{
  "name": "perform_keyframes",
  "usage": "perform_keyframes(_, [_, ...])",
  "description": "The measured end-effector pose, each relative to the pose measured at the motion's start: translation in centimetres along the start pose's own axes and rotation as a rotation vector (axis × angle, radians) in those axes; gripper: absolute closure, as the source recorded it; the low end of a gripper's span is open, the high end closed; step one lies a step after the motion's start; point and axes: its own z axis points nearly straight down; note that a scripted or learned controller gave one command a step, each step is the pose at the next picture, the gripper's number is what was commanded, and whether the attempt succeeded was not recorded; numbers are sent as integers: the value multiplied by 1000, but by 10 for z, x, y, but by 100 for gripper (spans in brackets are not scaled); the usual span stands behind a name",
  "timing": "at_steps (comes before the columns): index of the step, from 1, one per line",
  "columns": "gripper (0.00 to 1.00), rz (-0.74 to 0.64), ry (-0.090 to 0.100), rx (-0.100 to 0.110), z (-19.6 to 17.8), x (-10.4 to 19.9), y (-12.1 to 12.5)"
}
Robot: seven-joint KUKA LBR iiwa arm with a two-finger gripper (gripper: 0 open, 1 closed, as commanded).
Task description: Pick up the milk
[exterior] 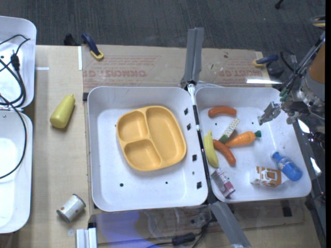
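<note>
Lying on its side near the front of the right bin [305, 190], the milk [267, 176] was a small orange-and-white carton, and you would have found the blue bottle [286, 167] just beside it toward the right wall. Left of the carton, by the front-left corner, lay a small pink-and-white pack [223, 183]. Farther back were two sausages [224, 152] [222, 111], a carrot [241, 139], a banana [209, 149] along the left wall and a small speckled bar [230, 128]. The gripper [276, 111] hovered over the bin's rear right part, well apart from the milk; you could not tell whether its fingers were spread or closed, and nothing was seen between them. The left bin [103, 190] held a yellow divided plate [151, 137]. On the counter [57, 164] lay a mustard bottle [62, 111] and a tin can [70, 207].
</note>
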Motion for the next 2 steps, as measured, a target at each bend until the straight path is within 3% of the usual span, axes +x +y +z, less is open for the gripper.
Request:
perform_keyframes(1, [0,-187,0,-2,109,20,-45])
perform_keyframes(2, [0,-230,25,-6,108,-9,-89])
